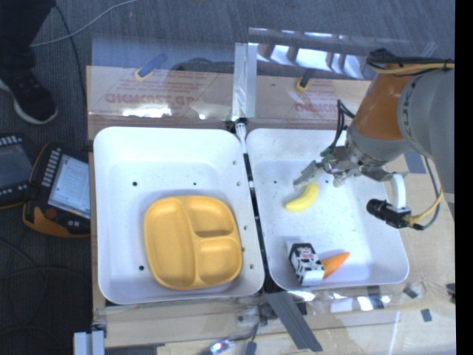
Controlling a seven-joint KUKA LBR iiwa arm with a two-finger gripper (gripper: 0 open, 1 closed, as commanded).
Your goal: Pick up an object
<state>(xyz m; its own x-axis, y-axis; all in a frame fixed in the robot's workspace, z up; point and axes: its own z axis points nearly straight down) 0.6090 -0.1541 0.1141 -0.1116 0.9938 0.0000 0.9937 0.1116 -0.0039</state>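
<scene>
Two white bins sit side by side on the bench. The left bin holds a yellow divided tray, lying flat toward the bin's near side, three compartments facing up. The right bin holds three small things: a yellow banana near the middle, a small black-and-white block toward the near wall, and an orange carrot just beside that block on its right, touching or almost touching it. The arm comes in from the right over the right bin, grey with an orange band above the wrist. The gripper hangs low over the bin, just above and to the right of the banana's upper end. One finger angles down-left toward the banana, tip very close to it; contact is not clear. The second finger is hard to make out against the wrist body, so I cannot tell if the hand is open or closed, and nothing shows between the fingers. The banana lies on the bin floor, curved, its upper tip toward the gripper. A black cable with a connector hangs off the wrist over the right side of the bin. A handheld control pad lies on the floor left of the bench.
</scene>
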